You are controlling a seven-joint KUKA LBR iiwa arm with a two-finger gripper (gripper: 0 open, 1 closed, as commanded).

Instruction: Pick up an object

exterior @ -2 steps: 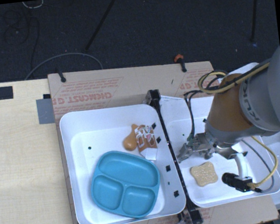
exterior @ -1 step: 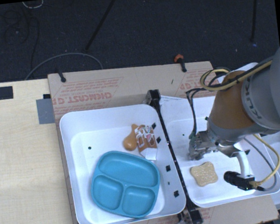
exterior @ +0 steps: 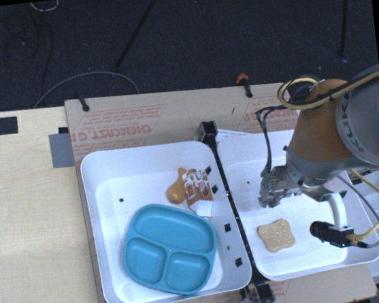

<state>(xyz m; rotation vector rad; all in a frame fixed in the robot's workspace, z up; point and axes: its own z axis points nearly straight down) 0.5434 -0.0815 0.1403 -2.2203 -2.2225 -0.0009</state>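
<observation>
Two shallow white bins sat side by side on the desk [exterior: 33, 221], parted by a black divider [exterior: 224, 198] that ran from far to near between them. The left bin [exterior: 102, 192] held a blue sectioned plate [exterior: 168, 248] with three compartments, lying toward the near side and slightly turned. Just beyond the plate's far right edge lay a brown and white toy figure [exterior: 190, 186], close to the divider; its exact kind was too small to tell. A scrap of white lay between the figure and the plate.

In the right bin [exterior: 245, 157] a tan, toast-shaped piece [exterior: 276, 235] lay flat on the floor, toward the near left. The grey arm [exterior: 364, 126] with its orange band [exterior: 316, 125] reached in from the right, and its hand [exterior: 274, 190] hung over the middle of the right bin, just beyond the toast-shaped piece on the far side and apart from it. Whether the hand was apart or together could not be told from this slant, and nothing was seen between its tips. Black and yellow cables [exterior: 363, 229] looped near the right of that bin, beside a black fitting [exterior: 326, 233].

Cardboard [exterior: 145, 122] lay under both bins.
</observation>
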